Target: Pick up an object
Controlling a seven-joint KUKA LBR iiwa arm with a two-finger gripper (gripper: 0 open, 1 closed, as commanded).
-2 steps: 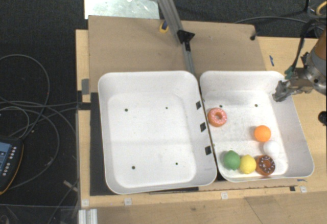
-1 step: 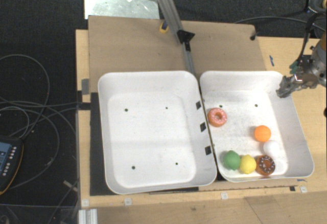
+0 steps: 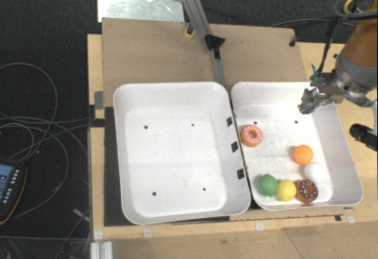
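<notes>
The right bin (image 3: 277,104) holds a pink frosted donut (image 3: 251,135) near its left wall. An orange ball (image 3: 303,154) lies toward the right side, with a white round object (image 3: 313,171) just below it. Along the front edge sit a green fruit (image 3: 268,184), a yellow fruit (image 3: 286,190) and a chocolate donut (image 3: 306,191) in a row. My gripper (image 3: 308,103) hangs over the bin's far right part, well above the orange ball, with nothing seen between its fingers.
The left bin (image 3: 171,151) lies beside the right one, joined by black clips (image 3: 234,146). A slanted metal pole (image 3: 195,6) crosses the bench's back. Cables and a pendant (image 3: 9,184) lie on the floor at left.
</notes>
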